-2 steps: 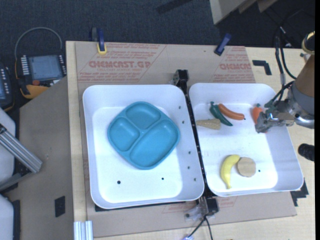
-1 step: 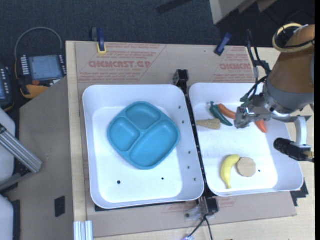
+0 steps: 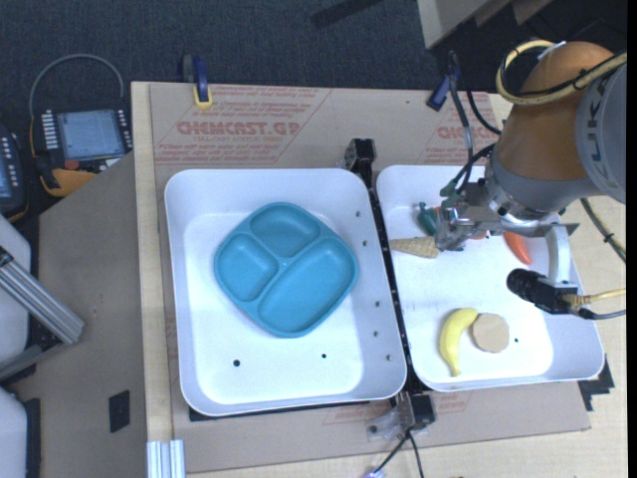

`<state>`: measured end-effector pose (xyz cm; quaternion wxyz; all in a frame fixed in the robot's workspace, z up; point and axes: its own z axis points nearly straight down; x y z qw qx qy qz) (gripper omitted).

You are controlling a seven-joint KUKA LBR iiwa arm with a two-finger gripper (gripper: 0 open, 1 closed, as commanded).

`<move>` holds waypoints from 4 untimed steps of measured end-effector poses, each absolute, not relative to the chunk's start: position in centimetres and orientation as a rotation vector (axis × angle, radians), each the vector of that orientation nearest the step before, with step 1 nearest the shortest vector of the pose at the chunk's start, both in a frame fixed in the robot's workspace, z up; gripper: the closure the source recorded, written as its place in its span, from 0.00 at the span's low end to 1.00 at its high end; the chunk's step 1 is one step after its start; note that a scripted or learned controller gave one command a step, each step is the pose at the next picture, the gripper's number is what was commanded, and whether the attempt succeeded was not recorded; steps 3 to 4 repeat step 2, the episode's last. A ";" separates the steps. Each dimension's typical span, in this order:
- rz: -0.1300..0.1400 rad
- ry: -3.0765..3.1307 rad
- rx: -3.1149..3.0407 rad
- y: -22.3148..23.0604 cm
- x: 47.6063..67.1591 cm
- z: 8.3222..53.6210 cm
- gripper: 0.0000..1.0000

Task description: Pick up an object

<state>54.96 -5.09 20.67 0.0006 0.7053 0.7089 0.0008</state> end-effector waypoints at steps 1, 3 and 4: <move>0.004 2.228 2.215 0.2 55.8 20.2 1.00; 0.004 2.229 2.214 5.7 56.4 20.3 1.00; 0.004 2.229 2.214 5.7 56.4 20.3 1.00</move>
